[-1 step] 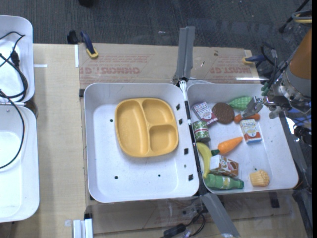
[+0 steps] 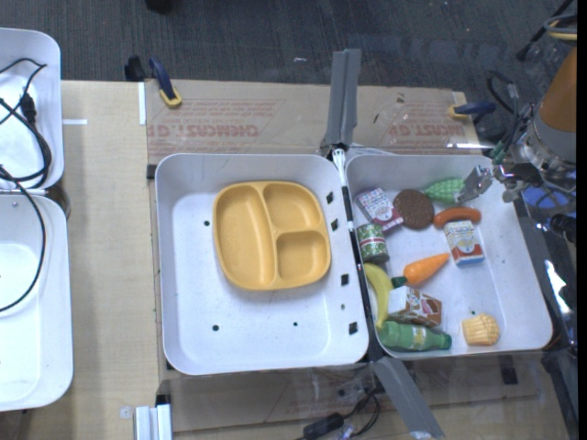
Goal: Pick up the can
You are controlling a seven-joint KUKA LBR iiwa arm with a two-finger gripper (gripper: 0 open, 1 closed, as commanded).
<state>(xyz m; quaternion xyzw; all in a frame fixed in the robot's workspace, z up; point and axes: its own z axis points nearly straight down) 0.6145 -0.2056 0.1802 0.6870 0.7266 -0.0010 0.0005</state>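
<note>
The can (image 2: 371, 243), small with a green label, stands in the right bin (image 2: 514, 273) close against its left wall, about halfway along that wall. Just behind it lies a pink-and-white packet (image 2: 379, 208); just in front lies a banana (image 2: 377, 289), running toward the bin's near edge. Near the front left corner a green bottle (image 2: 415, 337) lies on its side, with a small printed pouch (image 2: 419, 308) touching it from behind. An orange carrot (image 2: 426, 268) lies near the bin's middle, a small white carton (image 2: 464, 243) beside it, an orange sausage (image 2: 457, 216) and a brown round patty (image 2: 415, 209) farther back, and a corn piece (image 2: 481, 330) near the front right corner. The jaws (image 2: 477, 183) hang over the bin's back right part, next to a green netted item (image 2: 444, 190), well apart from the can; whether they are parted or closed I cannot tell. The left bin (image 2: 183, 282) holds a yellow divided plate (image 2: 271, 234).
</note>
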